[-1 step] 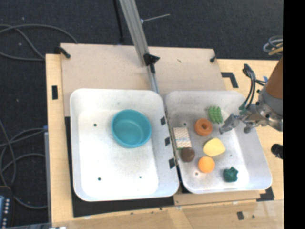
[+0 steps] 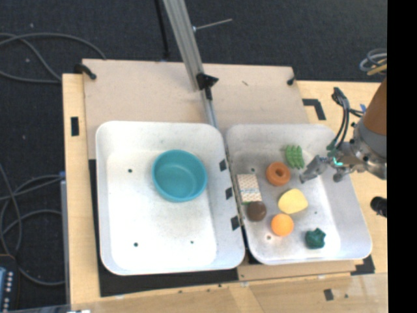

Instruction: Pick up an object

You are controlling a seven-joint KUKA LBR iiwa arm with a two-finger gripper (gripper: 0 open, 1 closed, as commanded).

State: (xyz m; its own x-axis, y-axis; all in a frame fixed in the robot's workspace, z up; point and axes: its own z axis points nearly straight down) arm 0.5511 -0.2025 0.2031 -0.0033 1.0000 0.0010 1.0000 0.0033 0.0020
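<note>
From the overhead camera we see the counter [image 2: 78,175] carrying two shallow white bins side by side. The left bin [image 2: 124,240] holds a teal bowl [image 2: 179,175], sitting a little toward twelve o'clock of that bin's middle.

The right bin [image 2: 345,227] holds the candidate objects. An orange ring [image 2: 279,173] lies near the bin's centre, with a green ridged piece [image 2: 294,156] just beside it at one o'clock. A yellow lemon-like piece [image 2: 292,201] sits at five o'clock from the ring, and an orange ball [image 2: 282,225] lies just beside the yellow piece at six o'clock. A patterned block [image 2: 249,187] rests at the bin's nine o'clock edge, with a brown ball [image 2: 255,210] touching or nearly touching its six o'clock end. A dark green piece [image 2: 315,238] lies toward the bin's five o'clock corner.

The arm [image 2: 374,126] enters at three o'clock. We see the tool [image 2: 321,166] over the right bin, at three o'clock from the green ridged piece and apart from it. Nothing sits between its fingers; whether they are spread or closed, we cannot tell.
</note>
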